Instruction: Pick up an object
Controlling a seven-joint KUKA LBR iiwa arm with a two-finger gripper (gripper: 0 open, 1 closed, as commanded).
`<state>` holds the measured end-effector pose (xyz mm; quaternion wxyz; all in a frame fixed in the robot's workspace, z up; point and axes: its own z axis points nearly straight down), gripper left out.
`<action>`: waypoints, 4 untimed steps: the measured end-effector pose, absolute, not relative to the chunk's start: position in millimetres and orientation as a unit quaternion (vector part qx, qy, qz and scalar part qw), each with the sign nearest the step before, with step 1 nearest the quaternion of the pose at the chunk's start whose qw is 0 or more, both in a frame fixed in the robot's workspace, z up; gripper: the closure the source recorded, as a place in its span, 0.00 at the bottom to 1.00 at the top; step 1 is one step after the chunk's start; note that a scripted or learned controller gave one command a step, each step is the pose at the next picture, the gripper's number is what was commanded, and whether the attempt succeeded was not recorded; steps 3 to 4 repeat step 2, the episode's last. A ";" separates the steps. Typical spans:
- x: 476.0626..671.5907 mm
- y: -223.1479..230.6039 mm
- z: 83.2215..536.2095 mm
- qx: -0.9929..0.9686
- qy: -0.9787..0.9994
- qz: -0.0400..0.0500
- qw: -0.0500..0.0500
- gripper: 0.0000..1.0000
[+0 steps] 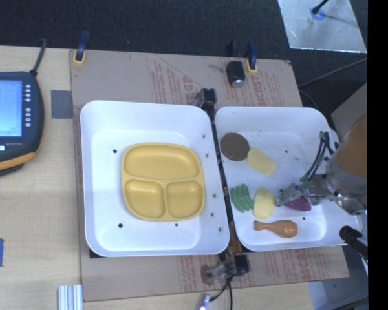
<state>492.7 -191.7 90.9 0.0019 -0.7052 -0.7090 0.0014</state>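
The right bin holds a brown round disc, a pale yellow oblong piece, a green leafy toy, a yellow wedge, a brown drumstick and a purple item. My gripper reaches in from the right, low in the bin, with its fingers right beside the purple item and just right of the yellow wedge. I see nothing lifted between them.
The left bin holds a yellow divided plate. A teach pendant lies on the bench at far left. Clamps sit at the bins' far edge and between them at the front.
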 end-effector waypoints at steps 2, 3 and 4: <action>514.1 -88.3 192.1 -0.704 -0.710 0.001 0.001 1.00; 514.1 -88.3 192.1 -0.704 -0.710 0.001 0.001 1.00; 514.1 -88.3 192.1 -0.704 -0.710 0.001 0.001 1.00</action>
